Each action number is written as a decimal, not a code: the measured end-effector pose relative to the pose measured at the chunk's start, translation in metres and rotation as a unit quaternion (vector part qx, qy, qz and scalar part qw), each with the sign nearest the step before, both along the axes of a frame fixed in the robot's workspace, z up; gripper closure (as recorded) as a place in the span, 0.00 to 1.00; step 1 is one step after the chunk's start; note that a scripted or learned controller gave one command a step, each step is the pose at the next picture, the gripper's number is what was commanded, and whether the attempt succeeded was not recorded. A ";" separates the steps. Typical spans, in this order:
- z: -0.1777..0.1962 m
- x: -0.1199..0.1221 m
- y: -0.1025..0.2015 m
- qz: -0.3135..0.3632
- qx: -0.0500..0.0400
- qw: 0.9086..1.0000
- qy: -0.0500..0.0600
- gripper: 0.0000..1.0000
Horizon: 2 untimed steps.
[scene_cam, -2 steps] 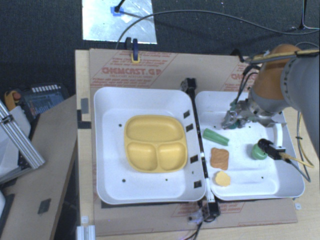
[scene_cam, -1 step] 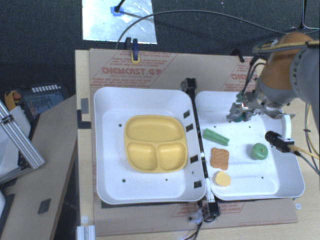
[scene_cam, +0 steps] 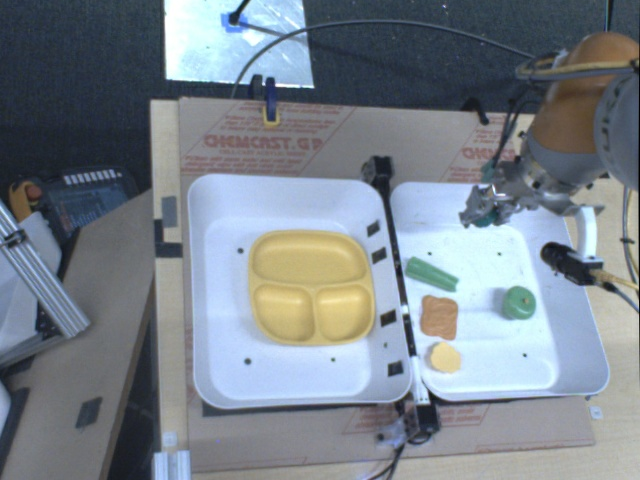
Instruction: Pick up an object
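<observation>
The table (scene_cam: pixel 300 138), covered by a printed cardboard sheet, carried two shallow white bins side by side, and everything here is placed against the right bin (scene_cam: pixel 560 383). The left bin (scene_cam: pixel 215 268) lay touching its left wall along the clipped seam and held a yellow divided tray (scene_cam: pixel 305 286). The grey arm (scene_cam: pixel 585 118) with its orange band reached in over the right bin's far right corner, and the claw (scene_cam: pixel 484 210) hung above the bin's far edge, toward its middle; whether it was released or clenched could not be told at this size, and nothing was seen caught in it. Four small things lay on the right bin's floor. A green stick-shaped piece (scene_cam: pixel 432 273) sat near the bin's left wall, its long axis running slantwise from the upper left to the lower right. By my reading it was the nearest candidate, lying toward the viewer and a little left of the claw, so the coming move would call for a reach that way with the fingers turned across that slant. It looked smooth, slim and plain green. Just nearer the viewer lay a flat orange-brown piece (scene_cam: pixel 439 315), then a small round yellow piece (scene_cam: pixel 445 358) close to the bin's near left corner. A round green piece (scene_cam: pixel 518 302) sat apart toward the bin's right side.
</observation>
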<state>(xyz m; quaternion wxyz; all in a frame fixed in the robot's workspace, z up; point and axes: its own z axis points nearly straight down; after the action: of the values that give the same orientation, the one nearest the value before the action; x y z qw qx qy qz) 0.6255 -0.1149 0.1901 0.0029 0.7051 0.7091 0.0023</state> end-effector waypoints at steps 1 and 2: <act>0.044 0.003 0.002 0.000 0.000 1.000 0.000 1.00; 0.090 0.004 0.002 0.001 0.000 1.000 0.000 1.00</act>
<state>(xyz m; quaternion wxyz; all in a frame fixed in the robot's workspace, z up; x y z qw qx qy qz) 0.6299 -0.1134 0.2800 0.0029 0.7046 0.7096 0.0020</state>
